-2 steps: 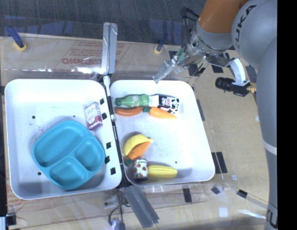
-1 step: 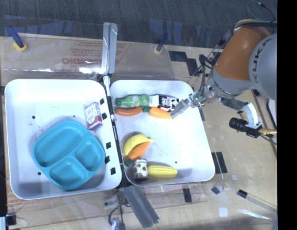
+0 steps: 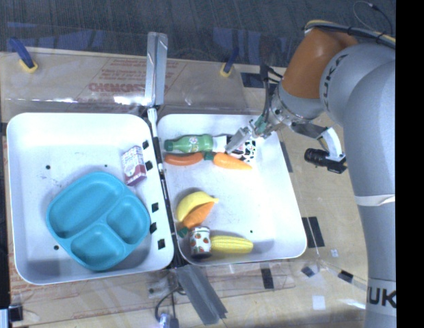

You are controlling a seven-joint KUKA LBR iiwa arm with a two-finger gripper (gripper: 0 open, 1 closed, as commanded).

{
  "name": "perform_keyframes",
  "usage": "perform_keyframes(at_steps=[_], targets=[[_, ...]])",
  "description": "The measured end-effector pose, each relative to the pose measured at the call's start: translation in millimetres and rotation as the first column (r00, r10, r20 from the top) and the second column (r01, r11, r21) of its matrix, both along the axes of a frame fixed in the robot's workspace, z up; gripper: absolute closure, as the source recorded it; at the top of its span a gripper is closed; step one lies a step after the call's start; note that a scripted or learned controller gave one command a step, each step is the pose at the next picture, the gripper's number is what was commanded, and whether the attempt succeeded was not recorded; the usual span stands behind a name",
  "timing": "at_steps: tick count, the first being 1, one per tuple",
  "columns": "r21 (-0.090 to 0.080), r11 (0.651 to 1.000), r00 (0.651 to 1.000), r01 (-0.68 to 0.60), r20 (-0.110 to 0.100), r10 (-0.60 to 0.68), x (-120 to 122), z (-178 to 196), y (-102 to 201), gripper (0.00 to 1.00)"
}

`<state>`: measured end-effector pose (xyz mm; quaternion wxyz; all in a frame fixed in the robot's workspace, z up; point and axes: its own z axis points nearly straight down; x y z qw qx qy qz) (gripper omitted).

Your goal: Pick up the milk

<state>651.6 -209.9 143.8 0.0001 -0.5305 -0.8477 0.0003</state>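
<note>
Here, my arm [image 3: 349,108] reaches in from the right over the right bin [image 3: 280,203], grey with its orange band showing above the wrist. In the left bin [image 3: 34,156] lies a blue divided tray [image 3: 96,219], with a small dark red carton [image 3: 134,164] just beside its upper edge. The right bin holds a green bottle [image 3: 190,143], a sausage [image 3: 183,159] and a carrot [image 3: 232,161] along the top — lower down, a banana [image 3: 195,202], an ear of corn [image 3: 230,244] and a small can [image 3: 200,240]. My gripper [image 3: 241,142] sits at the milk [image 3: 249,150] — a black-and-white carton near the bin's upper right corner, beside the carrot; I cannot tell how it is set.
</note>
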Motion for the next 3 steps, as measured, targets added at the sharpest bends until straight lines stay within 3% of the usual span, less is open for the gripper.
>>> perform_keyframes(at_steps=[1, 2, 3], targets=[[-0.005, 0.997, 0.997, -0.081, 0.006, 0.081, -3, -48, 19, 0.00], [-0.004, 0.996, 0.996, -0.085, 0.007, 0.085, -2, -38, 20, 1.00], [0.000, 0.999, 0.999, -0.054, 0.002, 0.054, 6, 94, 84, 1.00]])
